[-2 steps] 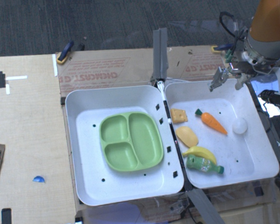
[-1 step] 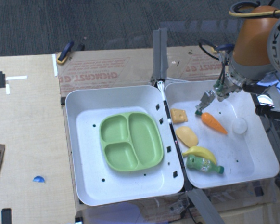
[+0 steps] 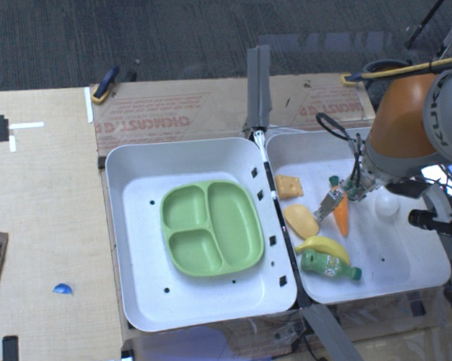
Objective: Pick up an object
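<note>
The right bin (image 3: 420,266) holds several toy foods. An orange carrot (image 3: 342,216) with a green top lies upright in the view near the bin's middle. My gripper (image 3: 333,201) comes in from the right and is down right against the carrot's upper end, touching or nearly touching it. Left of the carrot lie a yellow potato-like piece (image 3: 301,220), an orange-tan bread piece (image 3: 289,185), a banana (image 3: 323,244) and a green bottle (image 3: 331,264). A small white object (image 3: 387,204) sits to the carrot's right.
The left bin (image 3: 132,222) holds a green divided plate (image 3: 212,227). A grey divider post (image 3: 258,87) stands between the bins at the back. The arm's orange band (image 3: 408,119) hangs over the right bin's far right corner.
</note>
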Robot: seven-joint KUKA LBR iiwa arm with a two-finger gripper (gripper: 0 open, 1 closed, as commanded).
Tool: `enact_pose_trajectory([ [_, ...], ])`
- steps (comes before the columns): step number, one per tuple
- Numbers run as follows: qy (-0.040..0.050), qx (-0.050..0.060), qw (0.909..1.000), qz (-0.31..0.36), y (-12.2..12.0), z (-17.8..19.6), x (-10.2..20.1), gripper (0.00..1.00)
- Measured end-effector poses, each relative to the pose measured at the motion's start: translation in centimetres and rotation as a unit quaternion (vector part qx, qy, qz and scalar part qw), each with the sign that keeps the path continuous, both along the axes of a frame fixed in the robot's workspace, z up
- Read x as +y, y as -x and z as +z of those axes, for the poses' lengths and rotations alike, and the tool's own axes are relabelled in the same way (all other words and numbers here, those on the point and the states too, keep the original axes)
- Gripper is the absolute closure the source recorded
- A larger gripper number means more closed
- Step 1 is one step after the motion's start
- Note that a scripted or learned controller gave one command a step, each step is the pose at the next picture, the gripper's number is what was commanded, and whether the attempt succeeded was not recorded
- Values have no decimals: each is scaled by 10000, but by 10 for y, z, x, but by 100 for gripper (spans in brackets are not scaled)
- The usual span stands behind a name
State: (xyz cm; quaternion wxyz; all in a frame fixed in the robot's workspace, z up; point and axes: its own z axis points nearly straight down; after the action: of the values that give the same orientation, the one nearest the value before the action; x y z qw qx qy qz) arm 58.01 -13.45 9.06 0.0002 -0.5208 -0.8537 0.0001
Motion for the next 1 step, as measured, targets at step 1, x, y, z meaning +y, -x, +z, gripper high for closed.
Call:
enact_pose_trajectory([
  [1,-4,17,10000,-27,0,6,-1,100],
])
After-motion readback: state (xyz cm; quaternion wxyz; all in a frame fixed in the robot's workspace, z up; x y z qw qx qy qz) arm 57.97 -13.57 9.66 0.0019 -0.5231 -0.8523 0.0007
